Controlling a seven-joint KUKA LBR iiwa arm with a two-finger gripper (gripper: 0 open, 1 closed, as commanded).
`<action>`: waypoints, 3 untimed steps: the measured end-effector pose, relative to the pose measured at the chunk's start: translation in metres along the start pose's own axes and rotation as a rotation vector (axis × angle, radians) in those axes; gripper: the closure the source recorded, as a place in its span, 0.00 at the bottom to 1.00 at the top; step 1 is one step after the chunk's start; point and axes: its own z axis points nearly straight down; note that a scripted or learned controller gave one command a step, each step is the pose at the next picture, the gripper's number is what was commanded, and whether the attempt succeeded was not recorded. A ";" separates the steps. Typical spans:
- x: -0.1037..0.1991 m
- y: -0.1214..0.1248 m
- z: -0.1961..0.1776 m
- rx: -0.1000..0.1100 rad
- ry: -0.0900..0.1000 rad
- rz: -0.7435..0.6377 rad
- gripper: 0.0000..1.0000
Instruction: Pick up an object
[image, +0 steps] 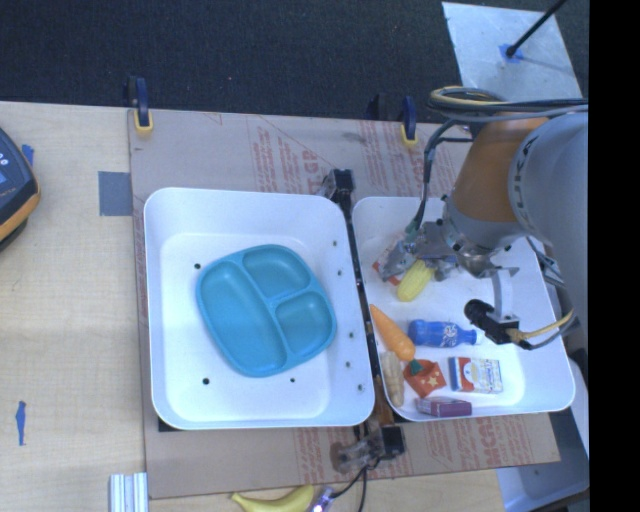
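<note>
Overhead slanted view of the bench, described from the near edge toward the far edge. At the near edge a yellow banana lies on the bench, its lower side cut off by the frame, beside a small clamp whose details are hard to make out. In the right bin, nearest the viewer, lie a small purple item, too small to identify, a red-and-white carton and a white carton with red print. Just beyond them a blue bottle lies on its side next to an orange carrot, which rests along the bin's left wall. Farther back sits a yellow corn-like piece, tilted, its upper end under the gripper; a reddish object beside it is mostly hidden. The gripper's metal parts crowd together above the yellow piece, so whether they are spread or closed cannot be told, nor whether they touch it. The grey arm with its orange band covers the bin's far right corner. The left bin holds a blue divided plate with three compartments, lying flat.
</note>
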 end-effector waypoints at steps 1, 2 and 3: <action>0.001 0.029 0.000 -0.001 0.000 0.001 0.00; 0.000 0.046 0.000 -0.001 0.000 0.000 0.00; -0.001 -0.036 0.001 0.002 0.000 0.000 0.00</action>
